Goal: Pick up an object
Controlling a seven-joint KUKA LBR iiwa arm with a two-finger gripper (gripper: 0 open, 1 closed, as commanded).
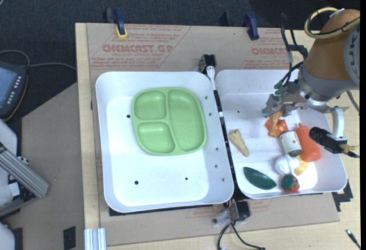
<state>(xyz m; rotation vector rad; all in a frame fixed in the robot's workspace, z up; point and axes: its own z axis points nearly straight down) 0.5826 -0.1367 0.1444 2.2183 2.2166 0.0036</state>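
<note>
While the arm [331, 54] reaches in from the right over the far part of the right bin [246, 91], its gripper [281, 107] hangs low, just above a small orange piece [277, 125]; whether it touches that piece cannot be told, nor whether the gripper is open or closed.

The right bin holds a cluster of small things toward its right and near side. Just below the orange piece lies a short cylinder [289, 141], pale with a brown end, and touching it on the right is a larger orange-red toy [309, 149]. Nearer the front edge sit a white lump [283, 165], a yellow bit [300, 167] and a red strawberry-like piece [290, 183], all close together. A dark green leaf-shaped thing [259, 178] lies at the front, left of them, and a tan wedge [239, 142] lies apart near the bin's left wall.

The left bin [114, 146] holds a pale green plate [170, 120] with three sections, set toward the far side.
</note>
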